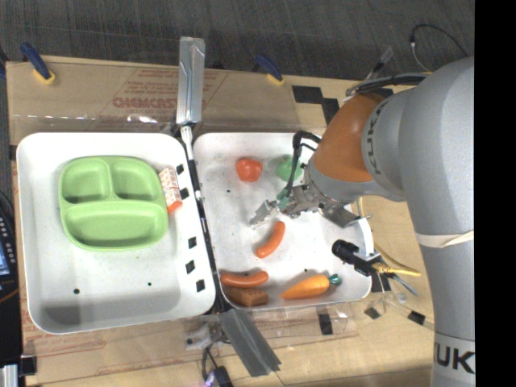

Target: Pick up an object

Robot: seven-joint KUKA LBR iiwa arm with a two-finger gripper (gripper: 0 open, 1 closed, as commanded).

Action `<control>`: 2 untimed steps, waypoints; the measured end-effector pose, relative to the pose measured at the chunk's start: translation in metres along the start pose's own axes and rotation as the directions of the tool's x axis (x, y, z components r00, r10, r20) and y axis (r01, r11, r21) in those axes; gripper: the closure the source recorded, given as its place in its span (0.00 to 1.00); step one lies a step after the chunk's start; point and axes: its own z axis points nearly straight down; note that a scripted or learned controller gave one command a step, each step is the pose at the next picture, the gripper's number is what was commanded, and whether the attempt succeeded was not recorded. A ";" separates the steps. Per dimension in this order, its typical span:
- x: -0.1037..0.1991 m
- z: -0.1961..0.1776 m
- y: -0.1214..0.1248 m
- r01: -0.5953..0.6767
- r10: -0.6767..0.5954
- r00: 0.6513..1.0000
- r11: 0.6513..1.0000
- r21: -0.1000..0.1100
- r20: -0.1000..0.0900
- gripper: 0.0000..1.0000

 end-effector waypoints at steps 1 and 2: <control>0.000 -0.010 0.000 0.004 -0.004 1.000 1.000 0.001 -0.001 1.00; 0.044 -0.046 -0.005 -0.015 0.015 1.000 1.000 0.002 -0.001 1.00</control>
